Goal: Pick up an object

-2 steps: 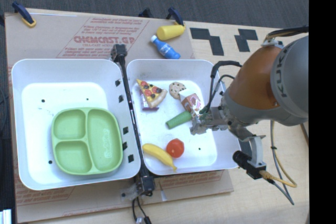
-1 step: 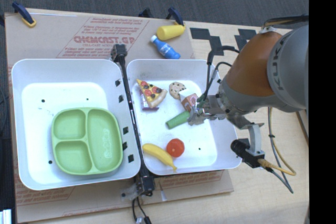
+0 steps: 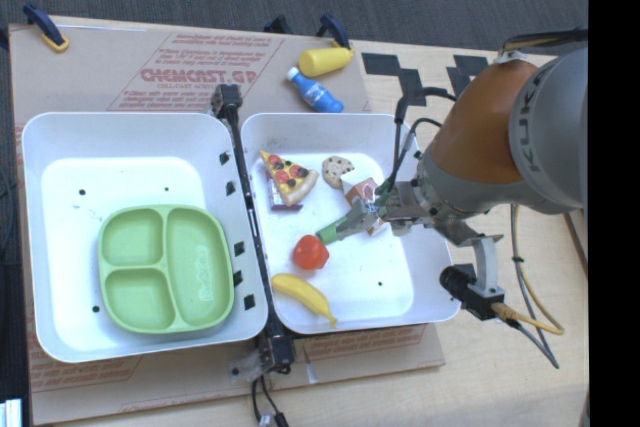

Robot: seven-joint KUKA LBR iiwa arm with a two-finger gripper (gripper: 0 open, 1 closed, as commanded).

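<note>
Red tomato (image 3: 310, 253) lies in the right bin (image 3: 395, 300), at about seven o'clock from the end effector (image 3: 352, 223), which hangs low just beside it; whether it is open cannot be told. Nothing looks lifted, so the pickup remains undone.

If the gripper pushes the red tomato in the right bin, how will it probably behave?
The tomato looks round and smooth, so it would probably roll across the right bin and might slip from the fingers. It seems a hollow toy, so likely light. The banana nearby could stop it.
</note>
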